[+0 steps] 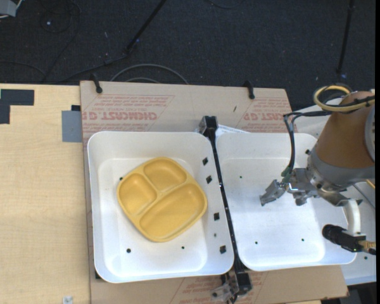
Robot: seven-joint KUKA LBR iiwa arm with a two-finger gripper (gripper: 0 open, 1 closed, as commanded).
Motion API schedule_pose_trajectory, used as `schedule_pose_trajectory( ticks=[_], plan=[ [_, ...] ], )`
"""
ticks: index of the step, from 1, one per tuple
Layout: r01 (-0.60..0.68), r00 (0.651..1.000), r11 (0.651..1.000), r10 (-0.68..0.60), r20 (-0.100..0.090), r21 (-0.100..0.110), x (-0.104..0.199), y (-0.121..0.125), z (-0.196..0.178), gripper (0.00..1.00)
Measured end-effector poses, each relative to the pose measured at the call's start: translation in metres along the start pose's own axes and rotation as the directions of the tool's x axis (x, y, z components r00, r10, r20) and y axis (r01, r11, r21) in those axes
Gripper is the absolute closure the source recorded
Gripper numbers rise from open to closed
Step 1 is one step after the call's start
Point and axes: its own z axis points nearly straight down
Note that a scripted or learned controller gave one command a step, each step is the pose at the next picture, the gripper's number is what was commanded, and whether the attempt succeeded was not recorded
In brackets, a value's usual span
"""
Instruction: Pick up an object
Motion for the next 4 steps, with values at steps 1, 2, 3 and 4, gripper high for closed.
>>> schedule_pose_trajectory(
  ticks=[1,2,3,4],
  plan=[
    [0.000,1.000,1.000,0.000,0.000,-0.002,0.003,0.008,0.059,0.00],
    [-0.002,1.000,1.000,0.002,0.001,-0.004,0.003,0.008,0.081,0.00],
    [-0.006,1.000,1.000,0.006,0.001,-0.006,0.003,0.008,0.069,1.00],
    [-0.006,1.000,1.000,0.006,0.002,-0.009,-0.001,0.005,0.026,1.00]
  ],
)
